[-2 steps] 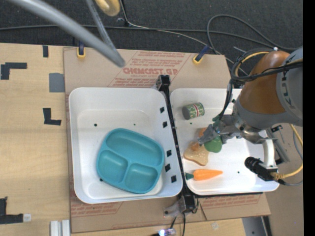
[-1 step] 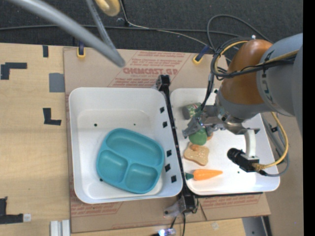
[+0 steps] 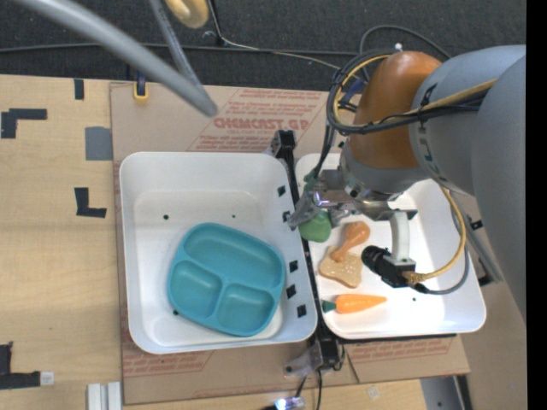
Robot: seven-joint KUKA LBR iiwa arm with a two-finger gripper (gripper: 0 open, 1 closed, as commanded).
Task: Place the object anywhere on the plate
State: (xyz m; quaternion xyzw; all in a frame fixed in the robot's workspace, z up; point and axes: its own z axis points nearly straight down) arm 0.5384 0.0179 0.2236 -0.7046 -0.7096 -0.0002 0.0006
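I see the gripper (image 3: 309, 213) low over the near-left corner of the right bin (image 3: 444, 314), right at the divider between the bins. A small green toy (image 3: 316, 226) sits directly under its tip, touching or nearly so; whether the jaws are spread or closed on it I cannot tell. The teal divided plate (image 3: 226, 278) lies in the left bin (image 3: 137, 229), down-left of the gripper. A toy drumstick (image 3: 349, 239), bread slice (image 3: 342, 268) and carrot (image 3: 359, 302) lie just right.

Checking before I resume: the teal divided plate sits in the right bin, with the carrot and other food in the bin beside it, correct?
Not quite. The camera view shows the teal plate in the left bin; the carrot and other food lie in the right bin.
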